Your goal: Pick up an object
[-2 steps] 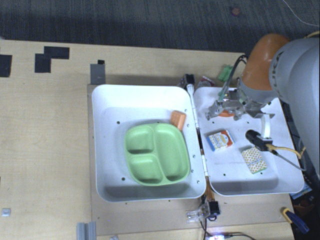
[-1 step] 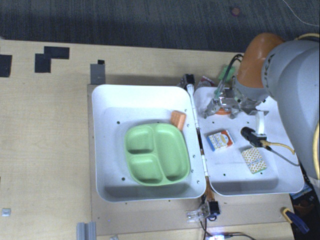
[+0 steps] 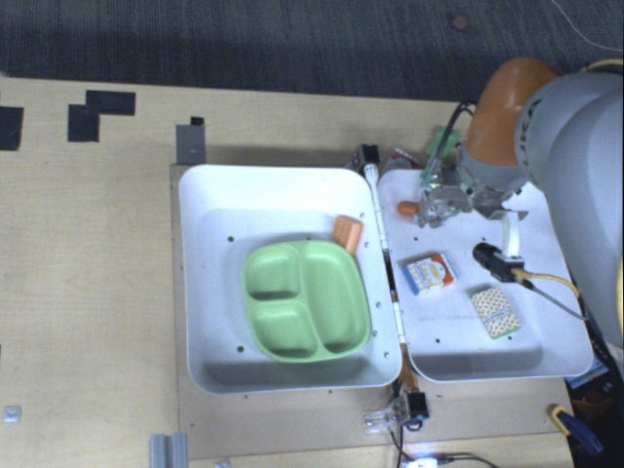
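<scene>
- The light is bright and even, falling from above; the bench (image 3: 88, 261) reads pale and flat.
- The white bins (image 3: 283, 188) are close to washed out, with soft grey shade along their inner walls, heaviest at the near wall.
- The green tray (image 3: 307, 300) carries a soft sheen and throws a faint shadow beside it.
- The floor (image 3: 244, 18) beyond the bench is dim.
- The picture is low in detail and slightly soft; the arm (image 3: 575, 144), right of the bins, is blurred.
</scene>
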Robot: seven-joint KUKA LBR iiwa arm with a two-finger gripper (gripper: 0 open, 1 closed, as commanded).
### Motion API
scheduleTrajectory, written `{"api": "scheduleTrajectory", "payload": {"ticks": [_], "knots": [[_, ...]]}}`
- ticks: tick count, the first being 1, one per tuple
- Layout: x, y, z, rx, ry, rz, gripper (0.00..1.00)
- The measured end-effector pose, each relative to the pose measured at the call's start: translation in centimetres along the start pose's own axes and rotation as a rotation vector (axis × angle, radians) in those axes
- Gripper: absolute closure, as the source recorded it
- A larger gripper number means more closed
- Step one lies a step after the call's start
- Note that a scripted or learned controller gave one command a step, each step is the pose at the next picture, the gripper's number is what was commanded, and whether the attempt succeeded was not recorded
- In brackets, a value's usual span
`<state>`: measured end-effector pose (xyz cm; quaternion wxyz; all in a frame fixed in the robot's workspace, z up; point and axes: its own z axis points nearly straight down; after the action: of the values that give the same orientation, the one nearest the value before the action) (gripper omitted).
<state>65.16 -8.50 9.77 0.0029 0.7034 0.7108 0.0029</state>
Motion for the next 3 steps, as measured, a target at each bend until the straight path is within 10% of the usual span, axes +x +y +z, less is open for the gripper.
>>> {"api": "scheduleTrajectory", "payload": {"ticks": [1,2,3], "knots": [[0.0,0.0,0.0,-0.002,0.0,-0.001,0.0],[0.1,0.2,-1.2,-0.006,0.0,-0.004,1.0],[0.1,0.2,-1.2,-0.006,-0.001,-0.005,0.0]]}}
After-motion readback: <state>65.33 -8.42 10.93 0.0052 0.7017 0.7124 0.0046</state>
